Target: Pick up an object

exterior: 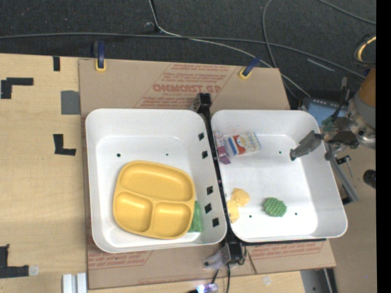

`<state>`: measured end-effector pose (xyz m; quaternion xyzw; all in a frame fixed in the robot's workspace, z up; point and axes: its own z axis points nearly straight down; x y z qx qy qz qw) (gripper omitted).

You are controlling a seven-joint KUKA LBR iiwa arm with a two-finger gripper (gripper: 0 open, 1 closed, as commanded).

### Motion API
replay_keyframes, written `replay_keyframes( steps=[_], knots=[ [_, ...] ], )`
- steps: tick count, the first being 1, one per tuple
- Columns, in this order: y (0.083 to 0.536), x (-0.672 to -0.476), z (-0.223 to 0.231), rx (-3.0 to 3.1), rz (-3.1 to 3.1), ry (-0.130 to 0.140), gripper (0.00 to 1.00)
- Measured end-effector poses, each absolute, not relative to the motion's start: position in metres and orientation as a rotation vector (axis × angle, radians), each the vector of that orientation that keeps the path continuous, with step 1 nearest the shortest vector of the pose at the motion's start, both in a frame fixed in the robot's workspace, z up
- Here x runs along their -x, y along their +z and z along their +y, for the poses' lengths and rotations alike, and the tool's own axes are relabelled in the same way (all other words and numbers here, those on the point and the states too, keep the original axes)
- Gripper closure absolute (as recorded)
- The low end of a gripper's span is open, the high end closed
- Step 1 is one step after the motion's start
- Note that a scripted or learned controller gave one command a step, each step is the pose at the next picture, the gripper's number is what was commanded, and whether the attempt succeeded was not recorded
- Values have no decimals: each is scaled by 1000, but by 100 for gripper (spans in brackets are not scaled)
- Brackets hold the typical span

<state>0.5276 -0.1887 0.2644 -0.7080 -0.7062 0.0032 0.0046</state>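
In the right bin (305, 227) lie a small white, red and blue packet (243, 143) with a purple piece (223, 156) beside it at the back left. A yellow lump (238, 197) rests near the divider, and a green bumpy object (275, 207) sits at the front. My gripper (311, 156) hangs over the bin's right rim, well right of the packet and behind the green object. Its two dark fingers (303, 145) stand apart, open, with nothing between them.
The left bin (98, 163) holds a yellow divided tray (154, 199) with a green item (197, 217) wedged at its right side. Black clips run along the divider (211, 163) between the bins. Cables and a blue part lie at the right behind the arm.
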Motion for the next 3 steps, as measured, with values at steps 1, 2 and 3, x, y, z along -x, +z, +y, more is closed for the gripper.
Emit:
replay_keyframes(
  steps=[1, 2, 3],
  knots=[
    [270, -530, -188, 2220, -2222, 2, 0],
    [224, -532, -193, 2218, -2219, 6, 0],
    [172, -522, -188, 2217, -2218, 6, 0]
  ],
)
